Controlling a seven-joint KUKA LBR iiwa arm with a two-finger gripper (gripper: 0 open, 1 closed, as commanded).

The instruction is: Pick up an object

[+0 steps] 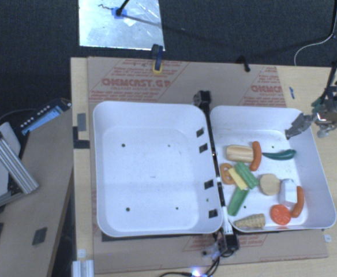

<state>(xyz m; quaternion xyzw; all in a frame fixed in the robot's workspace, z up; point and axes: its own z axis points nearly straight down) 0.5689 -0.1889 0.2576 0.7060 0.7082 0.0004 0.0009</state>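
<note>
Down at the near edge, a tan ridged cone-shaped toy (250, 221) in the front of the right shallow white plastic bin (315, 165), w/ a flat red round tomato-like piece (280, 214) just beside it. Rest of the pile clustered in that bin's near-left half; left shallow white plastic bin (151, 169) just beside it, holding none of the toys.

Grey two-finger gripper (298, 126) hovering over the far right corner of the right bin, apart from the pile, nothing between the fingers. Jaws spread or pressed together: can't tell, too small + blurry.

Step, best guess: approach phase, no target reached yet. Next move prob calls for swinging left + toward the near side, then dropping onto something w/ room around it. Dark green curved pepper toy (280, 154) lies closest and a bit apart from the rest, so likely easiest.

Count, approx: 2 bins, 1 gripper, 1 cone, 1 red disc, 1 green pepper, abt 10 toys total; some overlap so not sure.
</note>
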